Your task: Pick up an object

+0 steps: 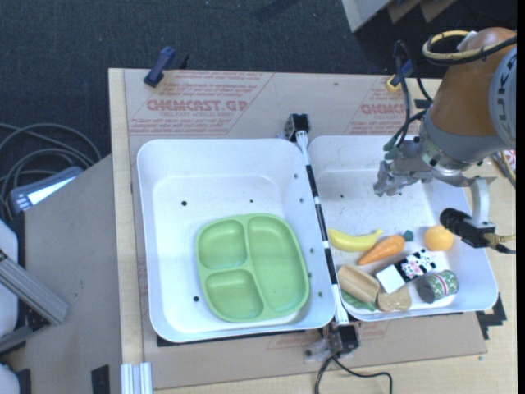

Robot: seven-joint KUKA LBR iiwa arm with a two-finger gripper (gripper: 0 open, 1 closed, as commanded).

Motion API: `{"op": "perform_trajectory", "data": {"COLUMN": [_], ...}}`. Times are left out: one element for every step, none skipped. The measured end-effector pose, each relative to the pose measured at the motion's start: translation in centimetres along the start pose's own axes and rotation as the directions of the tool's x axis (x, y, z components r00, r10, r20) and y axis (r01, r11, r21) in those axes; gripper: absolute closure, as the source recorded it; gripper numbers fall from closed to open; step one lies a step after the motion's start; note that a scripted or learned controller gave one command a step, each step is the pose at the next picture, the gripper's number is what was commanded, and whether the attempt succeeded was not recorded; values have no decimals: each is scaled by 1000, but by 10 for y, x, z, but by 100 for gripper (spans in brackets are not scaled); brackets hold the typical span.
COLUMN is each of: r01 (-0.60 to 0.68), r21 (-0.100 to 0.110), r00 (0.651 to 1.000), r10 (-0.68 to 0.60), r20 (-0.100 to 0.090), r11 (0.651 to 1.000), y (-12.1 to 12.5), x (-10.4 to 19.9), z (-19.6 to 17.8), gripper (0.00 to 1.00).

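Counter (246, 105): brown board bearing two shallow white bins side by side.

Left bin (164, 179): holds a green three-compartment plate (250, 267), lying flat toward the near side.

Right bin (353, 158): objects clustered at the near end. Banana (353, 239) beside the divider; carrot (382, 249) just right of it; orange ball (440, 237) near the right wall; bread roll (359, 284), black-and-white cow-patterned toy (418, 264) and green can (437, 285) along the near rim.

Tool (392, 179): above the bin's far half, apart from the cluster, nothing visibly held; finger spread cannot be told.
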State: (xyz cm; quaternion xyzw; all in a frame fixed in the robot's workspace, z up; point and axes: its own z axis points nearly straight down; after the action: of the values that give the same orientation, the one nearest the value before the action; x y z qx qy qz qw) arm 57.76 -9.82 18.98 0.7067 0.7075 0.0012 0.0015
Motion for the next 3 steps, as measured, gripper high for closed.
{"op": "perform_trajectory", "data": {"r01": [-1,-3,-2], "r21": [3,5,5], "r00": [1000,1000,1000], "r10": [1,3,2], "r20": [0,0,-1], "r11": [1000,1000,1000], "y": [-1,-38,-72], "x": [0,-54,-57], "z": [1,105,105], "gripper": [0,0,0]}}
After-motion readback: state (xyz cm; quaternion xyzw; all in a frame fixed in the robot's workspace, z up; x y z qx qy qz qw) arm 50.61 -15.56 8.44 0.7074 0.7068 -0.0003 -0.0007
